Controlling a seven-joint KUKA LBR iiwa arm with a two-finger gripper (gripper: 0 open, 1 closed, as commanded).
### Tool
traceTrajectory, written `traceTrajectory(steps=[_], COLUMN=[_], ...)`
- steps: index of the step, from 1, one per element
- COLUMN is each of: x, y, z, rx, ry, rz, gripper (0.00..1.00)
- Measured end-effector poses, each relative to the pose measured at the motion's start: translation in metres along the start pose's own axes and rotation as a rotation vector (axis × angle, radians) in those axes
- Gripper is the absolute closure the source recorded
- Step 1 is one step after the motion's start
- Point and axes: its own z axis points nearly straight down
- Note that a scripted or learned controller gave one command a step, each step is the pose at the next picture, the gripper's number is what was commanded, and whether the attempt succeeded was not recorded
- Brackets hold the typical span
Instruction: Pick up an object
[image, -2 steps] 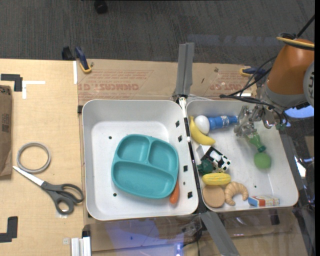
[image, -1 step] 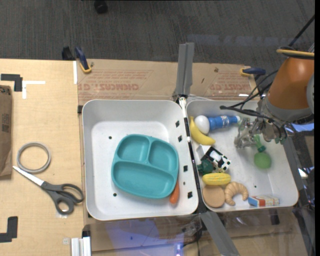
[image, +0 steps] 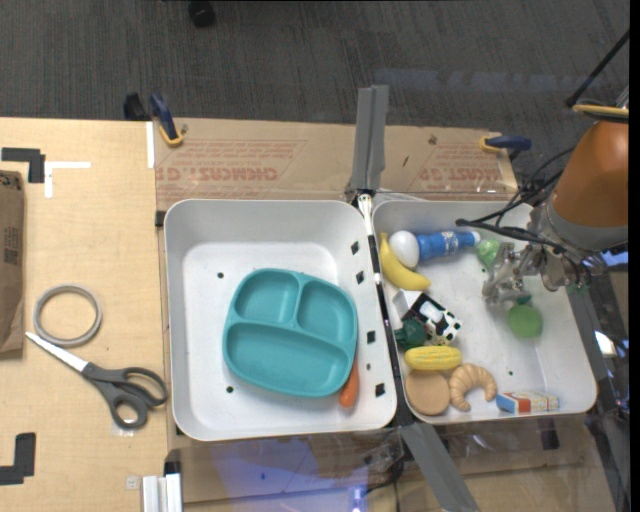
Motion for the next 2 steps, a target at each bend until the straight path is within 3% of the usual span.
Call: traceTrajectory(steps=[2], x=[-0.0226], y=[-0.0112], z=[-0.0005], rx=[0.000], ry=[-0.003], rz=[-0.045], gripper=[0.00])
